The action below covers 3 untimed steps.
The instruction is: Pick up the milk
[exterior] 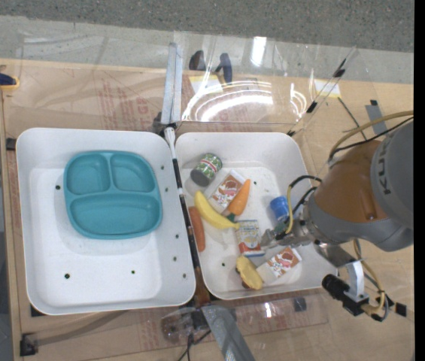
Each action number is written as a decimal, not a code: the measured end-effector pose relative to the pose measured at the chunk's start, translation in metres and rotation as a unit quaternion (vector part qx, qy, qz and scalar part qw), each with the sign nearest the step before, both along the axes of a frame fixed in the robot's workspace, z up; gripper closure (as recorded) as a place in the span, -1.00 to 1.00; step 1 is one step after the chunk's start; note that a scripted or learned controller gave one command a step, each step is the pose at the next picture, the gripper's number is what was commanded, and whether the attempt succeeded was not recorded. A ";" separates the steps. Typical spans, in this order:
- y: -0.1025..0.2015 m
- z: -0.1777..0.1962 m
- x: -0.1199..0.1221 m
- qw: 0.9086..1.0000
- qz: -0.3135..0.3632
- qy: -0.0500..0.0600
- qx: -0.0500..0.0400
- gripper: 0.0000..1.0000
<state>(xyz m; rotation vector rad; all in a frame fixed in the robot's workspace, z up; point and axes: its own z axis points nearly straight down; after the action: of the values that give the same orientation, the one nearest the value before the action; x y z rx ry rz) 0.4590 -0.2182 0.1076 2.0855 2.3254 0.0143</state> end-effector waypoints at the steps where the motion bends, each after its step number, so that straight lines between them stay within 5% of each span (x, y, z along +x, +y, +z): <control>1: 0.000 0.000 0.000 1.000 0.000 0.000 0.000 -1.00; 2: -0.012 -0.012 -0.001 1.000 0.000 0.003 0.003 -1.00; 3: -0.006 -0.011 0.000 0.999 0.045 -0.001 -0.003 -1.00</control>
<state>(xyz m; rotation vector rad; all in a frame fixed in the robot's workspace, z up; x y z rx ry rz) 0.4587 -0.2245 0.0964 1.9761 2.4126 0.0086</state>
